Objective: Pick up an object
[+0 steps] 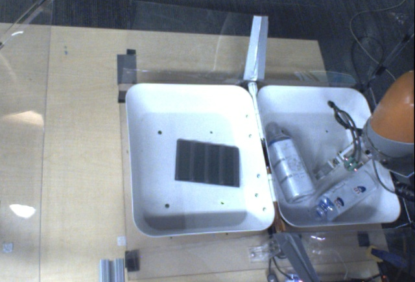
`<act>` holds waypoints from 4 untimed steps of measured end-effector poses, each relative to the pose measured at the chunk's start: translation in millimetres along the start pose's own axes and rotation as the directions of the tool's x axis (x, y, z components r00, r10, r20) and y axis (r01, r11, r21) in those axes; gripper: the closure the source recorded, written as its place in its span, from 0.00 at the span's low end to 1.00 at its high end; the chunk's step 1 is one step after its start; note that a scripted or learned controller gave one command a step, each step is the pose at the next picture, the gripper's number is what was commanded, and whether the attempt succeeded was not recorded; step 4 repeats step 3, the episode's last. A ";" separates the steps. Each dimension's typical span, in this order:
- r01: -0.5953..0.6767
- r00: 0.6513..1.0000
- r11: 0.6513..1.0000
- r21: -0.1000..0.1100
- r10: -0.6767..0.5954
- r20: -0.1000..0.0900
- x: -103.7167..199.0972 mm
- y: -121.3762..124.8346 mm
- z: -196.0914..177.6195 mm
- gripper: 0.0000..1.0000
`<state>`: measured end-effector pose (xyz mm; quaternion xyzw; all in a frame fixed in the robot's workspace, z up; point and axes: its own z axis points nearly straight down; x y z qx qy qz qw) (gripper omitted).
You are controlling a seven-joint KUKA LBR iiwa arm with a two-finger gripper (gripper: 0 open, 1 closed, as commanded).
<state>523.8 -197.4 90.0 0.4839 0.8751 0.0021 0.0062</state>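
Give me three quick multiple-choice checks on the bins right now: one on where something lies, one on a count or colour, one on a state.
1. Where is the dark ribbed rectangular pad?
A. In the left white bin
B. In the right white bin
C. On the wooden bench outside both bins

2. How many bottle-like objects lie in the right white bin?
A. None
B. Two
C. Four

3. How does the silver cylindrical can sit?
A. Upright on its base
B. Lying on its side
C. Lifted clear of the bin

Answers:
1 A, the pad lies flat on the left bin's floor.
2 B, the silver can and a clear plastic bottle with a blue cap lie there.
3 B, the can's long side rests on the bin floor, while the end effector sits beside it.
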 end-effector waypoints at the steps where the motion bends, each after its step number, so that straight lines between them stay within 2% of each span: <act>1: 0.202 0.979 0.979 0.004 -0.202 0.008 21.2 74.6 -3.8 0.00; 2: 0.057 0.998 0.998 0.011 -0.057 0.025 22.8 93.4 -3.2 0.00; 3: -0.212 0.977 0.977 0.000 0.212 -0.001 24.1 160.3 2.8 0.00; 4: -0.212 0.977 0.977 0.000 0.212 -0.001 24.1 160.3 2.8 0.00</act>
